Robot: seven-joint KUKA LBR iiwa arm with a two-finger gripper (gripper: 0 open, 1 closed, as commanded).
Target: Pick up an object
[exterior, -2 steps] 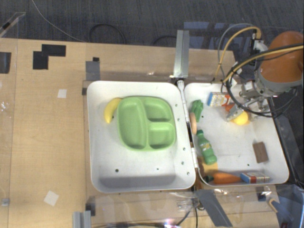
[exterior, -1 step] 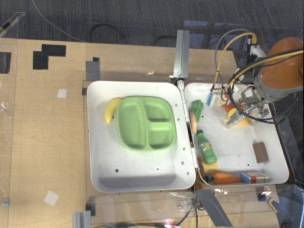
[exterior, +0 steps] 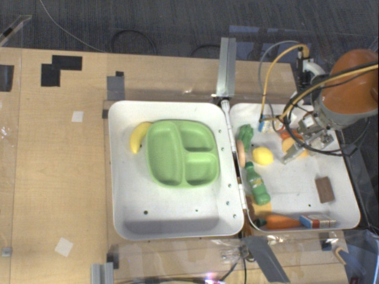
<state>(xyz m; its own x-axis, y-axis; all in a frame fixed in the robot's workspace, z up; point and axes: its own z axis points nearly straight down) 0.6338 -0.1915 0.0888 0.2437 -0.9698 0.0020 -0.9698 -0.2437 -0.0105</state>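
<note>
We could not tell how the jaws of the gripper (exterior: 309, 136) stood; they hung low over the far right part of the right bin (exterior: 296, 193), under the grey arm (exterior: 349, 96) with its orange band. Just beside them lay a small orange piece (exterior: 288, 145). To the left we saw a lemon (exterior: 263, 156), and near it a green bottle (exterior: 256, 184) along the bin's left wall. A brown block (exterior: 324, 189) sat by the right wall, a carrot (exterior: 283, 222) along the near wall. In the left bin (exterior: 127, 209) a green divided tray (exterior: 180, 152) lay with a banana (exterior: 139, 136) touching its left edge.
</note>
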